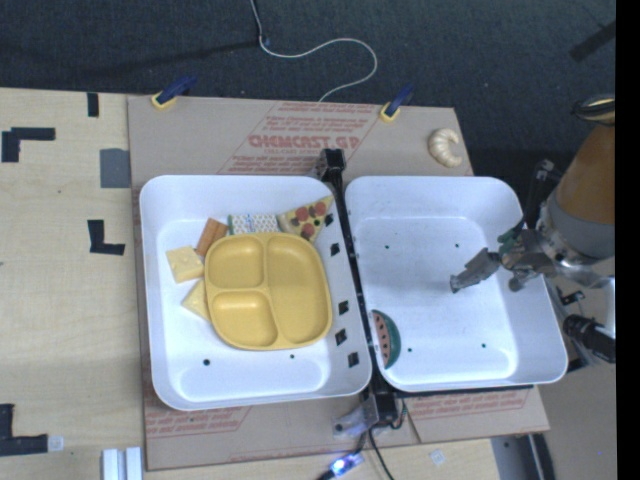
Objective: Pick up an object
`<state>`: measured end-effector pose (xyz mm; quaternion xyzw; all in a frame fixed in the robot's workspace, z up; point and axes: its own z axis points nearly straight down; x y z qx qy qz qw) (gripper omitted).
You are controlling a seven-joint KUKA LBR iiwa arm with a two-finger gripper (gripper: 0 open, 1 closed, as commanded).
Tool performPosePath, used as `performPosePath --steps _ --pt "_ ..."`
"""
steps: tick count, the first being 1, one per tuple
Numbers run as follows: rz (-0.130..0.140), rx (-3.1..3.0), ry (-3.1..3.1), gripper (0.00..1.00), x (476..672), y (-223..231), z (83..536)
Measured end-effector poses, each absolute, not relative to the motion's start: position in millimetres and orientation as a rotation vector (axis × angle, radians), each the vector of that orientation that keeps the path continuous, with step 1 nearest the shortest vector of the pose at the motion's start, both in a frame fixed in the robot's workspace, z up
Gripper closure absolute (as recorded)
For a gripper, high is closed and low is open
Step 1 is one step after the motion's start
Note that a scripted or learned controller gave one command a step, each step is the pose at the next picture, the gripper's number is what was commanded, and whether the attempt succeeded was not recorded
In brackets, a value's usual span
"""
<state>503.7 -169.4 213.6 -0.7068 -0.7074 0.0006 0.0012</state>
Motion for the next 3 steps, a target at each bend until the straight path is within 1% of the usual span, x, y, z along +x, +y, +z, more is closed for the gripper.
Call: performPosePath --steps 1,2,3 --pt "0.006 -2.216 -2.219 0.0 506.4 -160 154" --pt "0.007 -2.216 -2.217 0.0 503.6 -162 89" --pt "0.002 -2.22 -2.223 0.0 503.9 -162 85"
